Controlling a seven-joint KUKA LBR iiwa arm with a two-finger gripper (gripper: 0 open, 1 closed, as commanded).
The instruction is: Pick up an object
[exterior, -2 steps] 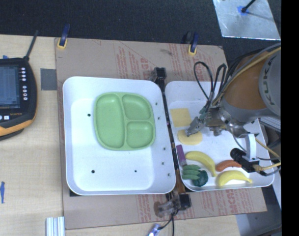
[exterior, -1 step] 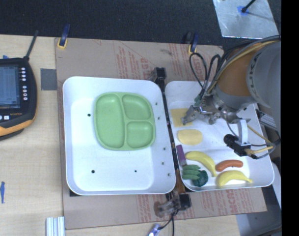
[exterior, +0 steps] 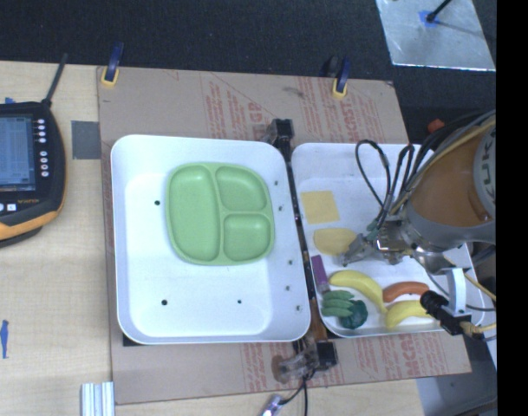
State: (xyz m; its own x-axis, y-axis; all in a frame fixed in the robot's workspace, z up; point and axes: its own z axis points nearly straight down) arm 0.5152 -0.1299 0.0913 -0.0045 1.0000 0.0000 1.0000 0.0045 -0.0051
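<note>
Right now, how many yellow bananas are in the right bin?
2. One banana lies mid-bin beside the green item; the other banana lies at the near edge, below the red piece. The arm may hide more.

Single fixed camera above bench, looking down at slant. Far enough back to take in both white bins whole, cardboard sheet under them, dark floor beyond. Pincer (exterior: 361,248) sits right of centre, over right bin (exterior: 333,156); left bin (exterior: 138,232) with green divided plate (exterior: 218,212) lies to pincer's left, handheld control screen (exterior: 16,172) farther left at frame edge. Arm (exterior: 450,189) enters from right.
</note>
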